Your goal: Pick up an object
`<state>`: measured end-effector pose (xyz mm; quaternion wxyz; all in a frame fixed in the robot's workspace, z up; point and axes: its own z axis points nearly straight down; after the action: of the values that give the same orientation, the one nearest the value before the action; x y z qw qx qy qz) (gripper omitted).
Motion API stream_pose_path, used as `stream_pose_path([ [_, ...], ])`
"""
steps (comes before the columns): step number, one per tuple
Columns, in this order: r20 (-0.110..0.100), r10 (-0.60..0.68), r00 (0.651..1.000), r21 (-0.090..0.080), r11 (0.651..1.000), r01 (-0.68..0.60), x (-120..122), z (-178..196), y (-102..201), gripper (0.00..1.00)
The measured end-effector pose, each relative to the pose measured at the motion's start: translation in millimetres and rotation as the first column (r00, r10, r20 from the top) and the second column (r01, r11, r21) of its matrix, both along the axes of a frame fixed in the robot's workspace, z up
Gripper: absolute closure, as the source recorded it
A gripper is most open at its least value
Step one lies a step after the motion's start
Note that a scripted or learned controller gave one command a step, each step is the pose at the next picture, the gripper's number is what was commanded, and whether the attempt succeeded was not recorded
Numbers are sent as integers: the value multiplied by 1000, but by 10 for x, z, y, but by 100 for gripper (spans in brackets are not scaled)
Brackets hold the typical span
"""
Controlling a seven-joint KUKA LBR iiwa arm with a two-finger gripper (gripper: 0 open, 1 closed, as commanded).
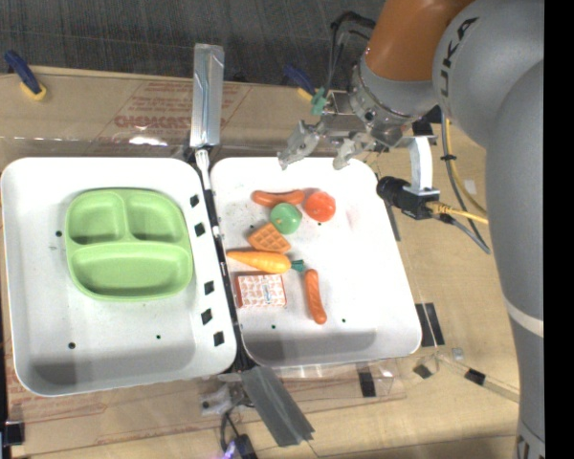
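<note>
In the right bin (pixel 383 285) lie several toy foods: a hot dog (pixel 273 197), a red tomato (pixel 320 205), a green apple (pixel 286 218), a waffle (pixel 269 238), a carrot (pixel 258 261), a pink box (pixel 260 291) and a sausage (pixel 315 296). My gripper (pixel 319 152) hangs above the bin's far edge, open, with nothing between its fingers. It is behind the tomato and hot dog and clear of them.
The left bin (pixel 38 333) holds a green divided plate (pixel 129 242). A metal divider (pixel 207 94) runs between the bins. Cables and a black connector (pixel 402 195) hang by the right bin's far right corner. Cardboard lies behind both bins.
</note>
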<state>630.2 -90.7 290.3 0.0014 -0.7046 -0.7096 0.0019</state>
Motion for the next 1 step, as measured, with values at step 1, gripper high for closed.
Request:
stream_pose_path([
  [1, -2, -23, 1000, 1, 1000, 23, -750, -1008, 205, 0],
])
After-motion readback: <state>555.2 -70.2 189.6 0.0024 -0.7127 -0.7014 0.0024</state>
